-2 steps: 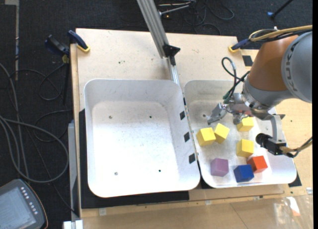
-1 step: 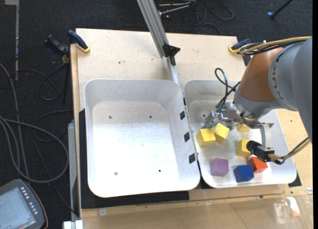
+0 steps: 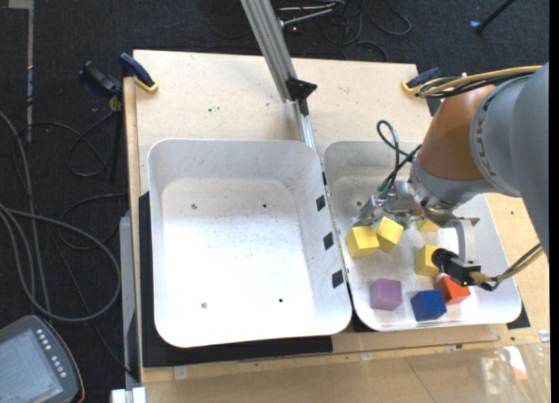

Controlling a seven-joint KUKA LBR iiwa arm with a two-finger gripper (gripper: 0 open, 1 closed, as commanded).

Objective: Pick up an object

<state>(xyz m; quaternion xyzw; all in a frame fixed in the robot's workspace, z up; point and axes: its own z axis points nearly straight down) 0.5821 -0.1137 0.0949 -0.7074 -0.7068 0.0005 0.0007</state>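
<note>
The right bin (image 3: 345,161) holds several small blocks. Two yellow blocks (image 3: 362,240) (image 3: 389,232) lie touching near its left wall. A third yellow block (image 3: 427,260) sits further right. Along the front are a purple block (image 3: 385,294), a blue block (image 3: 428,304) and an orange block (image 3: 453,288). My gripper (image 3: 381,211) hangs low in this bin, just above and behind the pair of yellow blocks, with its tip close to the upper one. The wrist hides part of the bin floor behind it.
The left bin (image 3: 166,218) lies beside the right one, and their walls meet in the middle. A slanted metal pole (image 3: 266,30) crosses the back of the bench. Yellow-and-blue clamps (image 3: 138,73) (image 3: 417,80) sit at the back corners.
</note>
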